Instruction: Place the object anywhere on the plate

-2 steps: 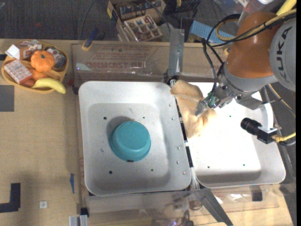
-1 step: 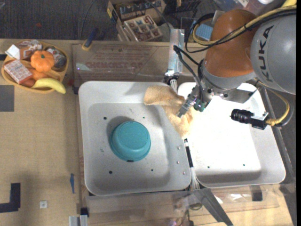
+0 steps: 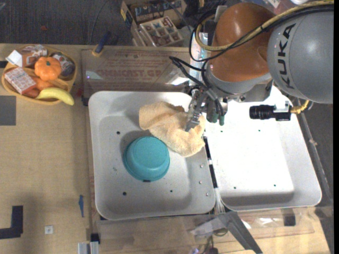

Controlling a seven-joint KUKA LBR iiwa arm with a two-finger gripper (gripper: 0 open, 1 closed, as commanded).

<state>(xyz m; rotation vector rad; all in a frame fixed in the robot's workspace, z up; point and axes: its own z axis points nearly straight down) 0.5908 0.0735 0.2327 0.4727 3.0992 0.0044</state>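
Grasp step, I'd say: gripper (image 3: 194,119) is down on the cloth (image 3: 169,127) just up-right of the teal plate (image 3: 147,158), cloth overlapping its rim; grip state — cannot tell; next needs a confirmed pinch, lift, short carry over the plate.

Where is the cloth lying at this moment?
The cloth lies in the left bin, toward its upper right part. The teal plate is just below-left of it, and the gripper is at its right edge.
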